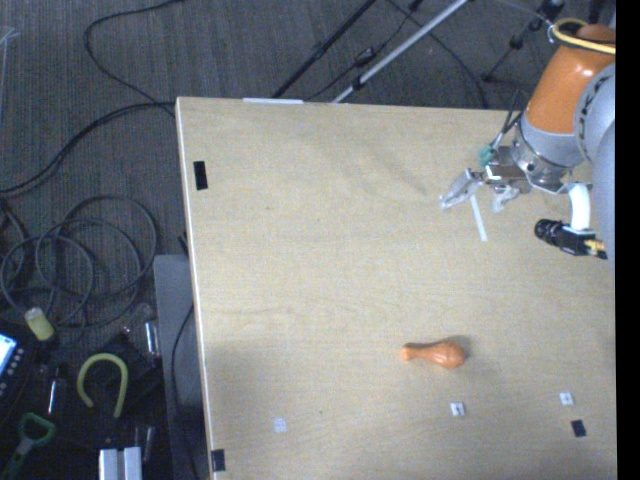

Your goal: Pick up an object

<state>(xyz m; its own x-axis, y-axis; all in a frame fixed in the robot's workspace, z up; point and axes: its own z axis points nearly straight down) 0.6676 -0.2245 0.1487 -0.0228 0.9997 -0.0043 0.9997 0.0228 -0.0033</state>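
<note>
Gripper fingers spread, nothing between them, well apart from orange object. Your risk: rounded, tapered shape rolls or squirts out when fingers close off-centre.

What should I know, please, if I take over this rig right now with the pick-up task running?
Gripper: at the far right of the pale wooden bench top, holding nothing.
Small orange pear-shaped object: lying on its side on the bench top, nearer the camera than the gripper and well apart from it.
Done: nothing picked up yet.
Left: move over the orange object, descend, grasp and lift.
</note>
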